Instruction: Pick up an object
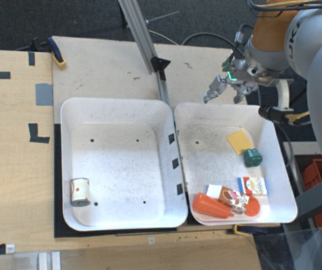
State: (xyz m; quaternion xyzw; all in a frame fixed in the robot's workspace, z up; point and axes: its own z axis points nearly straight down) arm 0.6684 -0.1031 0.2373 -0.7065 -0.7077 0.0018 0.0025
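I am hovering my jaws (224, 90), spread open and holding nothing, above the far rim of the right shallow white plastic bin (273, 136), since nothing is picked yet. The yellow foam block (240, 140) and dark green cylinder (253, 157) are lying nearest below, touching each other, so they look the likeliest targets.

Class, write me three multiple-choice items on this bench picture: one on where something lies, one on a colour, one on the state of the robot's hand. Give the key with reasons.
1. Where does the small can lie?
A. Left bin, near front corner
B. Right bin, centre
C. On the bench behind both bins

2. What colour is the flat block next to the dark green object?
A. Blue
B. Yellow
C. White

3. What is the hand doing?
A. Gripping the carrot
B. Pressing on the can
C. Hanging above the right bin's far rim, carrying nothing

Key: 1 A, the can sits in the left bin near its front left corner. 2 B, the block beside the green object is yellow. 3 C, the hand hangs over the right bin, fingers spread, nothing between them.
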